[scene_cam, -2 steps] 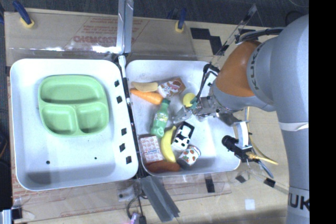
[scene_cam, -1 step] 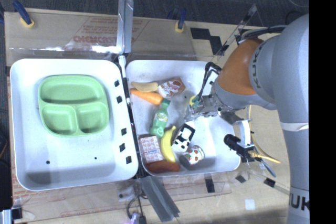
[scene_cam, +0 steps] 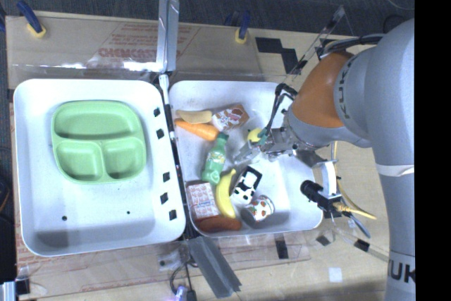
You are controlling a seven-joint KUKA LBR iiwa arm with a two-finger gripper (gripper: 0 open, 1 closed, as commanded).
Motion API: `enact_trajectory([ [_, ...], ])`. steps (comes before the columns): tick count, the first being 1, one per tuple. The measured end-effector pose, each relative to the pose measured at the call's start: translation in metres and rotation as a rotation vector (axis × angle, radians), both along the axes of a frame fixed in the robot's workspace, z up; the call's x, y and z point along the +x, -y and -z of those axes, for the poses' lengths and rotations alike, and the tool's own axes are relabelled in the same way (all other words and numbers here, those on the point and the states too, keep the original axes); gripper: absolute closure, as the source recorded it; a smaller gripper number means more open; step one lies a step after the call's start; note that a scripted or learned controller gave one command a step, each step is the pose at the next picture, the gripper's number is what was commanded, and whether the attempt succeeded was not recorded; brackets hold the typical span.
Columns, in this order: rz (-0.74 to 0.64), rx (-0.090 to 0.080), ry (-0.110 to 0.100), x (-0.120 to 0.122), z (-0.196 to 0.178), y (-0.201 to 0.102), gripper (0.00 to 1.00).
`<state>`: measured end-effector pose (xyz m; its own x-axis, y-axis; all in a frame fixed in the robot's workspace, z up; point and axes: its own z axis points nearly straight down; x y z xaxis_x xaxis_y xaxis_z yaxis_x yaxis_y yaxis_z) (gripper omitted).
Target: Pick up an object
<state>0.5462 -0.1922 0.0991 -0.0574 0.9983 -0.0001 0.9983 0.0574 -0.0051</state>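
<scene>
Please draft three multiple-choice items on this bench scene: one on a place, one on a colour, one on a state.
1. Where does the green tray lie?
A. left bin
B. right bin
C. on the bench outside the bins

2. What colour is the carrot?
A. purple
B. orange
C. white

3. How does the green bottle rest?
A. upright
B. on its side among other items
C. hanging from the end effector

Answers: 1 A, the tray sits in the left bin; 2 B, it is plainly orange; 3 B, it lies flat beside the banana.
</scene>
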Motion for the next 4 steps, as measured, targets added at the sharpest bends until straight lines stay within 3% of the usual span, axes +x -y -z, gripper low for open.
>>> enact_trajectory([
  [1,-0.002,0.000,-0.001,0.0002,-0.0084,0.0001,1.00],
  [2,-0.002,-0.001,-0.002,0.0002,-0.0084,0.0001,0.00],
  [3,-0.003,-0.001,-0.002,0.0005,-0.0168,0.0003,1.00],
  [4,-0.004,-0.001,-0.002,0.0005,-0.0168,0.0003,0.00],
])
